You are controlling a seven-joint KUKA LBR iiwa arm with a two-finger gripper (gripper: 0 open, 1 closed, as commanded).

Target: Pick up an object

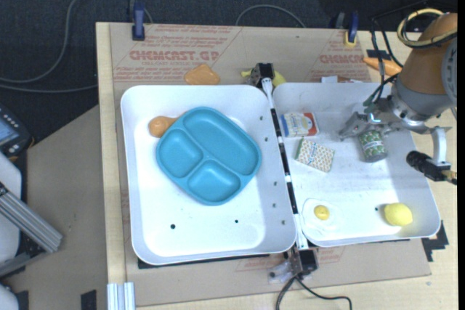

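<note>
In the right bin, my gripper hangs low at the far right, under the grey arm with its orange band. A small green patterned can sits right below it, touching or nearly touching. To the left of the can lie a white, red and blue carton and a patterned packet. A fried-egg toy and a yellow lemon rest near the bin's front edge.
The left bin holds a blue divided plate with an orange item at its upper left. A metal clamp strip joins the two bins. Orange and yellow items lie on the board behind the bins.
</note>
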